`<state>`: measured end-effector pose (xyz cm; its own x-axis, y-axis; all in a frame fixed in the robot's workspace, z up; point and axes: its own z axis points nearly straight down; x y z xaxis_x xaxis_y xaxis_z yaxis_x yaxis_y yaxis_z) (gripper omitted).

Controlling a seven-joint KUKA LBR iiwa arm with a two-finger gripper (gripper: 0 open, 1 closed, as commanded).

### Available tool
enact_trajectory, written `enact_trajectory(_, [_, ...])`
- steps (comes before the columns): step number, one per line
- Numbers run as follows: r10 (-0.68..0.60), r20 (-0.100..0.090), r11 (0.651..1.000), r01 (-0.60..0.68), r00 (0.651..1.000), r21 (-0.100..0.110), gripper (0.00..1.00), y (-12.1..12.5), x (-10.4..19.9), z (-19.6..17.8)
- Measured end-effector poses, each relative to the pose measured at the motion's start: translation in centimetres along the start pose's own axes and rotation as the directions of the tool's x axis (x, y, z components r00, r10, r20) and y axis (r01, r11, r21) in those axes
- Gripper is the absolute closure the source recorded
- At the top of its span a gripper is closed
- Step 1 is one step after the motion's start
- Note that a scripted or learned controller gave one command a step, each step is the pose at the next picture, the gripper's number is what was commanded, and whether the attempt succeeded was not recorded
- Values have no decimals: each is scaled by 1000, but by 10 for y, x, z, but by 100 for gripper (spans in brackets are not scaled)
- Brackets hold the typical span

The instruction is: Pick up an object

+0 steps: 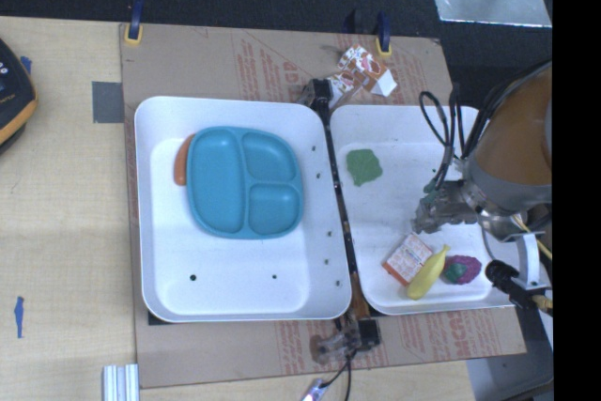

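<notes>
My gripper [430, 219] hangs low over the right bin [394, 129], just above a small orange-and-white packet [407, 258]. Next to the packet lie a yellow banana-shaped toy [427, 276] and a purple-and-green toy [461, 270] near the bin's front edge. A green soft piece [363, 166] lies toward the bin's far left. The left bin [225, 296] bears a blue divided plate [245, 182] with an orange thing [180, 161] poking out under its left rim.
Black cables [441, 131] loop from the arm over the right bin's back right. A crumpled wrapper [362, 70] lies behind the bins on the cardboard. A yellow-and-black device [13, 99] sits at the bench's far left.
</notes>
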<state>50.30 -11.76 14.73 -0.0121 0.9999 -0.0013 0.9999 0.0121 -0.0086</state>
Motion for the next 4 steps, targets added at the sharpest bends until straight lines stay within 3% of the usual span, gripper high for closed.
enact_trajectory(1, [6, -2, 1000, -6, 1000, -3, 100, 13, 24, 52])
enact_trajectory(2, [7, -1, 1000, -7, 1000, -9, 100, 47, -10, -14])
enact_trajectory(3, [6, -2, 1000, -6, 1000, -3, 100, 51, 25, 33])
enact_trajectory(4, [8, -2, 1000, -8, 1000, -8, 100, 106, 55, -46])
